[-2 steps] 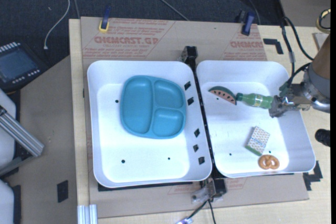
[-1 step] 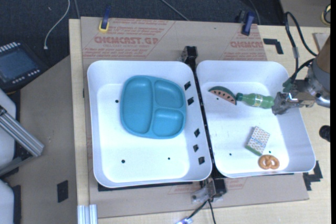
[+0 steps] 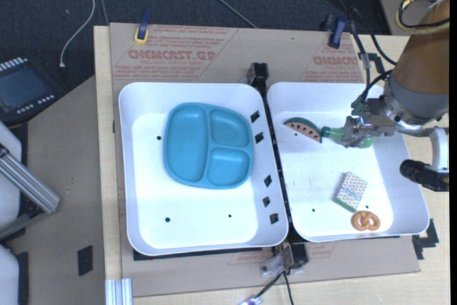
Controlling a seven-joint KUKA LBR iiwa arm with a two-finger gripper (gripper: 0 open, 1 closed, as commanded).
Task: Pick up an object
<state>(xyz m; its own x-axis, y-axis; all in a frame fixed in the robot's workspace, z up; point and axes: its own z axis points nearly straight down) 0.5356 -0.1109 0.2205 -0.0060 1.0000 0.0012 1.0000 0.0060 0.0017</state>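
Hovering low in the right bin (image 3: 400, 153), the pincer (image 3: 355, 133) sits over a green object (image 3: 334, 133), though I cannot tell whether it grips, with a watermelon slice (image 3: 303, 131) just beyond, a sponge (image 3: 351, 191) and pretzel (image 3: 365, 221) nearer the camera, and the blue plate (image 3: 208, 145) farthest off, likely there as targets.

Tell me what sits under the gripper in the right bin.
A green object lies beneath the gripper, poking out to its left toward the watermelon slice. The gripper covers most of it, so its shape stays hidden, as does any grip on it.
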